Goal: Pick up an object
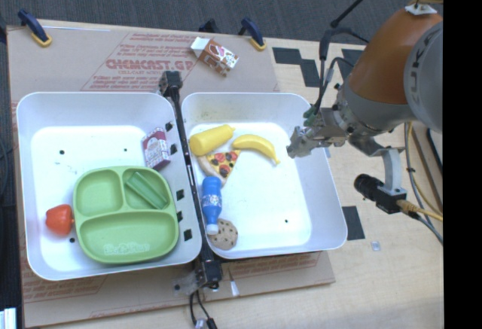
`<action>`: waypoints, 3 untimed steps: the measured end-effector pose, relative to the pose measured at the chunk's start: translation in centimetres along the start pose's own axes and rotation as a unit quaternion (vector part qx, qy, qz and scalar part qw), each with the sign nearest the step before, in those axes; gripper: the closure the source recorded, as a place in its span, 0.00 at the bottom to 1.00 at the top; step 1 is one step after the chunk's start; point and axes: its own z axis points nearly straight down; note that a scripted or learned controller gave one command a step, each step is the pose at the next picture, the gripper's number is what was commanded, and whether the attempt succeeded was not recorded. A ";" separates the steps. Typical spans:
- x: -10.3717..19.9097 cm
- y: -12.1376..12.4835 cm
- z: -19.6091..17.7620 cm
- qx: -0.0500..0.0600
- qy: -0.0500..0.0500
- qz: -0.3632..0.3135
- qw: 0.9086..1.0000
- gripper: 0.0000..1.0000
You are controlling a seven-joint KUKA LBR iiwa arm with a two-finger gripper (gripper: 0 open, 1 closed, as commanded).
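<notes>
- White right bin (324, 203) carrying the candidates: yellow banana (256, 145), yellow lemon-like piece (210, 138), pizza slice (220, 163), blue bottle (212, 199), cookie (224, 233).
- Gripper (297, 145) poised over the bin's right rim, just beside the banana's right tip; holding nothing, finger spread impossible to tell.
- Banana judged the nearest target, lying apart from its neighbours with bare floor below it.
- Best done by shifting left over the banana's middle, turning the wrist across its curve, then dropping straight down.
- Worth keeping off the bin wall during descent.
- Left bin (30, 169) with green tray (120, 226) and red tomato (59, 219) better left alone.
</notes>
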 end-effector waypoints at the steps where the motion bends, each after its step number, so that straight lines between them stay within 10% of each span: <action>1: 2.4 -2.9 12.4 0.004 0.002 0.001 1.000 1.00; 2: -1.8 -4.8 10.1 0.001 0.001 0.001 1.000 1.00; 3: -1.7 -4.8 10.1 0.001 0.001 0.001 1.000 0.00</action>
